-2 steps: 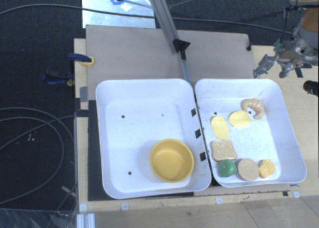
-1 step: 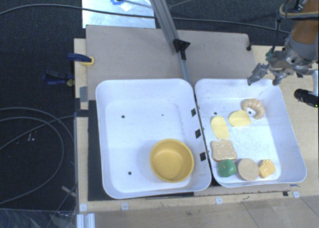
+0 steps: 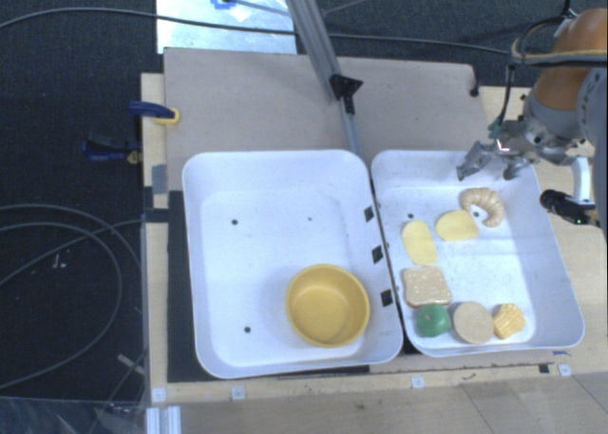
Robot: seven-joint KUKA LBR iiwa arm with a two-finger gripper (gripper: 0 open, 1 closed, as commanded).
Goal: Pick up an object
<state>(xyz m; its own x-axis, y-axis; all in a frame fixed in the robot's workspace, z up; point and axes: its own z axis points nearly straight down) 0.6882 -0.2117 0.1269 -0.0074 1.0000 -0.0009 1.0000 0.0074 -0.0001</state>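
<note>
Croissant [image 3: 483, 204] lies just below the open, empty gripper [image 3: 491, 164]; the arm [image 3: 570, 90] is cut off at right.

White bins [image 3: 275, 176], a yellow bowl [image 3: 328, 304], tan croissant [image 3: 483, 204], pale yellow slices [image 3: 419, 241], speckled tan toast [image 3: 426, 285], one green piece [image 3: 433, 321], tabletop [image 3: 285, 90] beige.

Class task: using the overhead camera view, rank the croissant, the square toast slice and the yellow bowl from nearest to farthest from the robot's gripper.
Measured from the gripper:
1. Tan curved croissant, right bin, just below the gripper.
2. Square brown toast slice, right bin's lower left.
3. Round yellow bowl, left bin.
</note>
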